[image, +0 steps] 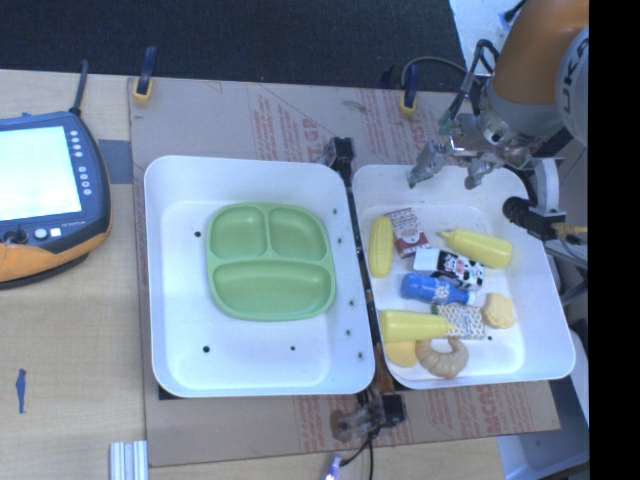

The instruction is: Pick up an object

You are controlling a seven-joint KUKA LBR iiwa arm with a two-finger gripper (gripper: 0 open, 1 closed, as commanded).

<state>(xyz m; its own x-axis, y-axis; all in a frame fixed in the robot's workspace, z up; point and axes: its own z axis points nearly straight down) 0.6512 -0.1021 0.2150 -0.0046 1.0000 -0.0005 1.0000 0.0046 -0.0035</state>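
Observation:
My gripper point(447, 173) hangs open over the far edge of the right bin point(560, 353), its two fingers spread and nothing between them. Below it in that bin lie a corn cob point(381, 246), a small red and white packet point(406, 231), a yellow bottle point(480, 246), a black and white carton point(450, 264), a blue bottle point(434, 288), a second yellow bottle point(412, 325), a patterned square point(462, 320), a pretzel point(443, 358) and a tan biscuit point(498, 311).
The left bin point(170, 358) holds a green divided plate point(270, 262). A tablet-like pendant point(45, 193) lies at the left of the bench. Clamps point(143, 78) sit at the cardboard's far edge. The arm's orange band point(535, 38) rises at the right.

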